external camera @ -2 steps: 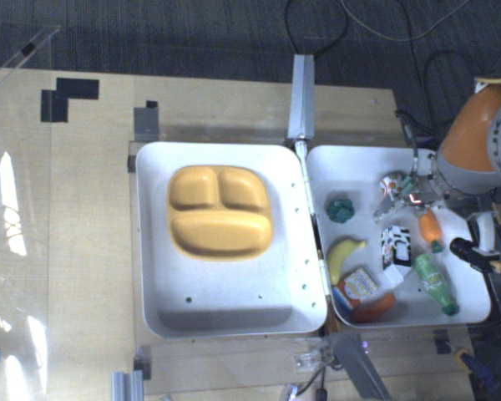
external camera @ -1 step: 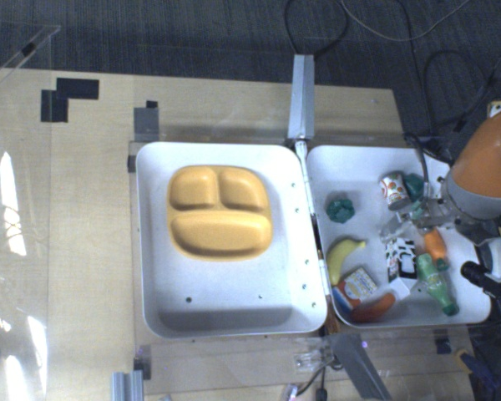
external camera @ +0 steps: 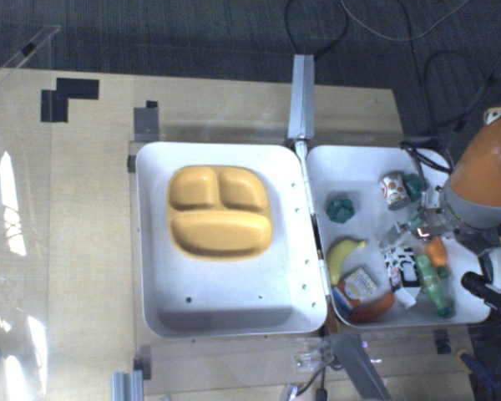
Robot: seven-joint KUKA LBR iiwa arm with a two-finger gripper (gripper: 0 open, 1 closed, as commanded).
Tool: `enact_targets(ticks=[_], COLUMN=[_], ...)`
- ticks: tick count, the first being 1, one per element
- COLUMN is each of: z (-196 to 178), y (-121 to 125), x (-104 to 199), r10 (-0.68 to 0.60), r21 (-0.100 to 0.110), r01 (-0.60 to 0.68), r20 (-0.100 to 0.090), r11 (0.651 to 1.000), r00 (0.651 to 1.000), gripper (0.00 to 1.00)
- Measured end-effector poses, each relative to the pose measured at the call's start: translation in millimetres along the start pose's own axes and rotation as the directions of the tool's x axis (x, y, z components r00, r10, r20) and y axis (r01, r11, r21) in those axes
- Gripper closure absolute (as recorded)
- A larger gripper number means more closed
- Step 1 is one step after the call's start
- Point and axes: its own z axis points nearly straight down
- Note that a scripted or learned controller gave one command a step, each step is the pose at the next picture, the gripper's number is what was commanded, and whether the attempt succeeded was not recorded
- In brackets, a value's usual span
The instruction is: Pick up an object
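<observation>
The right bin [external camera: 363, 161] holds several small objects. Among them are a dark green crumpled lump [external camera: 341, 209], a small white and red can [external camera: 392, 190], a yellow banana [external camera: 344, 254] and a red item with a printed label [external camera: 363, 294]. A black and white patterned piece [external camera: 401, 266], a green bottle [external camera: 433, 288] and a small orange object [external camera: 436, 251] are there too. My gripper [external camera: 416, 226] hangs low over the right side of this bin, between the can and the patterned piece, below the arm's orange band [external camera: 487, 174].
The left bin [external camera: 154, 249] contains a yellow compartment tray [external camera: 220, 211] in its upper half. A metal divider post [external camera: 302, 98] stands between the bins at the back. Cables trail over the dark floor behind the bench.
</observation>
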Motion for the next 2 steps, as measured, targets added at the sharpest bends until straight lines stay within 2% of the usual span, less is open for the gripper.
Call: enact_targets(ticks=[1, 2], z=[5.9, -2.6], y=[-26.7, -25.1], x=[-7.9, -8.6], r10=[0.029, 0.027], r21=[-0.036, -0.037], r01=[-0.029, -0.027], r20=[-0.008, -0.005], r11=[0.999, 0.999], r00=[1.000, 1.000], gripper=[0.00, 1.00])
